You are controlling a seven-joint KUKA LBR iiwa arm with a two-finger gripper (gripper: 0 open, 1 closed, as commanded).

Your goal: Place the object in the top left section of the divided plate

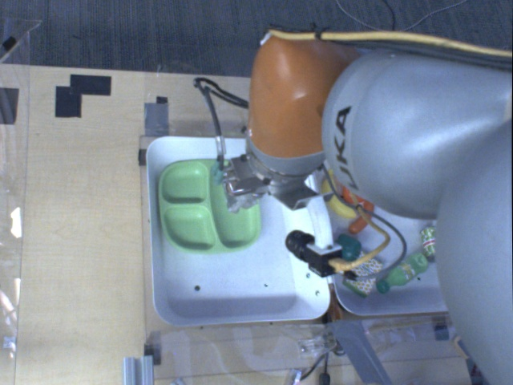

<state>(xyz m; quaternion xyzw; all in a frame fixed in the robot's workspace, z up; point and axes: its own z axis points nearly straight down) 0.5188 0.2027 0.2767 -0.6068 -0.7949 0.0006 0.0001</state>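
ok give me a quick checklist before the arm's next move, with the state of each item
1. Green divided plastic plate lies flat in the left shallow white bin: ok.
2. Plate's top left section is free to receive the object: ok, nothing lies in it.
3. Gripper is over the plate: ok, it hangs above the plate's right edge, not the top left section.
4. Object is held between the fingers: cannot tell, the wrist hides them.
5. Cables by the wrist stay off the plate: ok, they hang over the right white bin.
6. Remaining small green and yellow items in the right bin are out of the way: ok.
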